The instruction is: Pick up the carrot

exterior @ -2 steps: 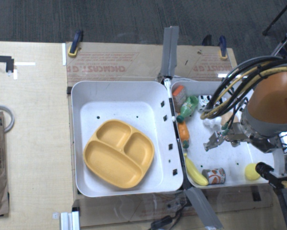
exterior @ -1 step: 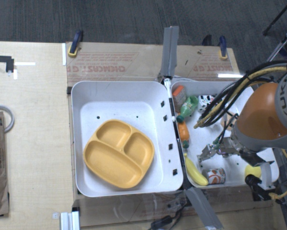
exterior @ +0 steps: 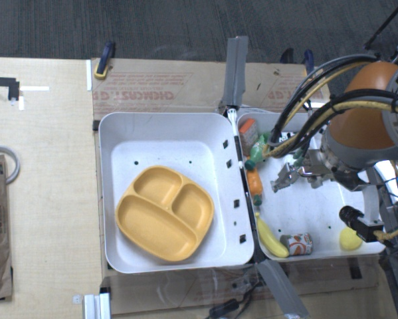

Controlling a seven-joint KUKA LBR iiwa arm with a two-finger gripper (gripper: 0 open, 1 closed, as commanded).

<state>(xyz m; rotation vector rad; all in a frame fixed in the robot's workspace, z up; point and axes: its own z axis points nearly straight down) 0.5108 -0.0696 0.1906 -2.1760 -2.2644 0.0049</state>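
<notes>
From the overhead camera I see the carrot in the right bin, tight against the divider wall, long axis running up and down the frame, green top toward the far end. A banana and a small can lie nearer me; a yellow plate sits in the left bin. My arm reaches in from the right, wrist bent down. The gripper hangs just right of the carrot, holding nothing; I cannot tell its opening.

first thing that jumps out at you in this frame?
The yellow divided plate, alone in the left bin. Next, the grey arm's orange band over the right bin, where the carrot lies against the left wall, with a banana and can near the front edge.
</notes>
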